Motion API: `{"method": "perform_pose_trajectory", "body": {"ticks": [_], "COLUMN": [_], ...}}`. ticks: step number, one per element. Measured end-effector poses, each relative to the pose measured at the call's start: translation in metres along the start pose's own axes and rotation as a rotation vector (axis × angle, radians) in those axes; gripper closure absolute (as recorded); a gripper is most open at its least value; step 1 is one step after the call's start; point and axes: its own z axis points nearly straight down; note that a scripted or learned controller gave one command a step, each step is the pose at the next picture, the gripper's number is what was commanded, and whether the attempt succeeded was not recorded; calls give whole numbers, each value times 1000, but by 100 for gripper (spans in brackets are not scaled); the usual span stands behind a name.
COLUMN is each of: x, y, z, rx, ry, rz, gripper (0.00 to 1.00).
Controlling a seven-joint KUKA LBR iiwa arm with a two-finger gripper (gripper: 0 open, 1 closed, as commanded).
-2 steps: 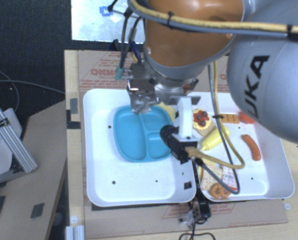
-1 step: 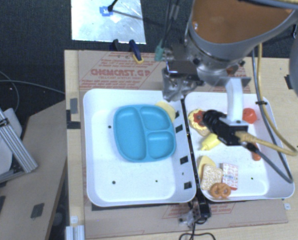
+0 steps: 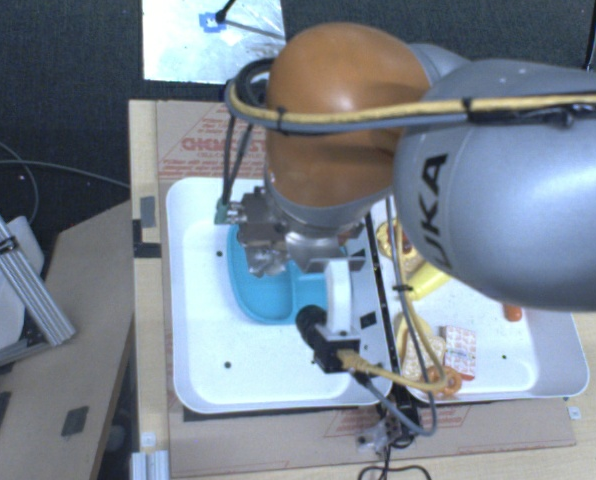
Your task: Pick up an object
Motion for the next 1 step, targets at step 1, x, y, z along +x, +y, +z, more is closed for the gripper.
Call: {"method": "perform_pose_trajectory", "body": {"ticks": [1], "x": [-2], "y": [2], "z": [-19], "rx": [-13], "ry": [6], "rz": [3], "gripper": [100]}}
